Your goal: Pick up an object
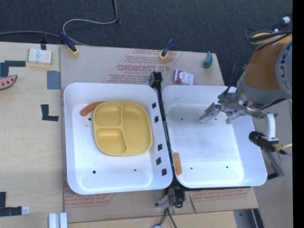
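Note:
My gripper [219,115] hangs over the upper right part of the right bin [213,175], its two grey fingers spread apart with nothing between them. A small orange piece [177,163] lies at the right bin's lower left, beside the divider. In the left bin [114,179] sits a yellow divided plate [122,128]. An orange sausage-like object [90,109] lies at the plate's upper left edge, partly tucked under it.
Black clips run along the divider [160,127] between the bins. On the cardboard behind the bins lie a small red-and-white packet [183,77], a yellow-blue clamp [166,49] and a green clamp [207,59]. A watermelon-slice toy [6,82] rests at the far left.

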